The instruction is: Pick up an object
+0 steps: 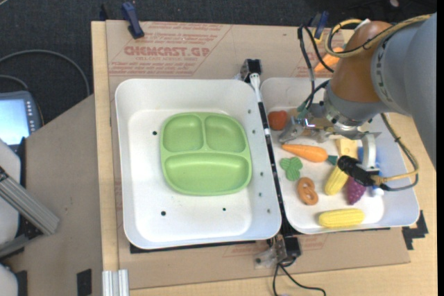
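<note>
1. The arm (388, 73) covers the 1 to 2 o'clock part of the right bin (397, 208), so whatever lies under it is hidden. A pale yellow block (347, 148) shows only in part, just below the wrist.
2. The gripper (303, 123) is small and cluttered in the view - whether it is spread or clenched cannot be made out, and nothing can be seen held in it.
3. The gripper sits low over the bin's 10 o'clock area, just beside a red ball (277, 120) at its 9 o'clock and above a carrot (304, 152) at its 6 o'clock. Contact with either cannot be told.
4. The carrot lies crosswise, tip toward 9 o'clock. A green leafy piece (291, 166) is just under it, and an orange ring (307, 191) is near that, toward 5 o'clock.
5. A corn cob (335, 181) leans beside a purple piece (354, 191) near the bin's middle. A second yellow cob (340, 218) lies flat at the 6 o'clock rim.
6. The left bin (139, 149) holds a green divided plate (205, 152) at its centre - well apart from the gripper.
7. Both bins rest on a cardboard sheet (173, 52).
</note>
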You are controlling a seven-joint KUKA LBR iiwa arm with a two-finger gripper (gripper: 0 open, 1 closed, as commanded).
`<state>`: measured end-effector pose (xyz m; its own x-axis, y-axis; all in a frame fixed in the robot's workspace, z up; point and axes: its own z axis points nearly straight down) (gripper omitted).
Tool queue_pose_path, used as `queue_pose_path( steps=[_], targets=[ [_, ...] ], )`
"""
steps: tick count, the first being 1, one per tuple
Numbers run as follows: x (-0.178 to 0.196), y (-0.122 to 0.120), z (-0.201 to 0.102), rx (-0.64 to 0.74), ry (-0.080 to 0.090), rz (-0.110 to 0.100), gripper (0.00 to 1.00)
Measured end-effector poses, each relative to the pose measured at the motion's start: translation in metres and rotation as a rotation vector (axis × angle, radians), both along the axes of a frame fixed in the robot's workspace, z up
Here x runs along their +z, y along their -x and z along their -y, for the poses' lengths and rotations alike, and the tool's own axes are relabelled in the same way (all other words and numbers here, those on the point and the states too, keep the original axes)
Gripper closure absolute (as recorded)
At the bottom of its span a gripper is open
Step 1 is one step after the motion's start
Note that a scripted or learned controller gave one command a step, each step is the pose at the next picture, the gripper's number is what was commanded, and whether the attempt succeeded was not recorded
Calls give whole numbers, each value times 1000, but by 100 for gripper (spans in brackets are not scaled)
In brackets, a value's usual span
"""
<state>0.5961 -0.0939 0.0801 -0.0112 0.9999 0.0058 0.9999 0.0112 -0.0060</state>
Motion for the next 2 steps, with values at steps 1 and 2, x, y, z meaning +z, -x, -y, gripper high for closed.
queue_pose_path(
  steps=[1, 2],
  targets=[
    [4, -72, 11, -12, 10, 9, 0],
    [16, -72, 8, -9, 8, 11, 100]
  ],
)
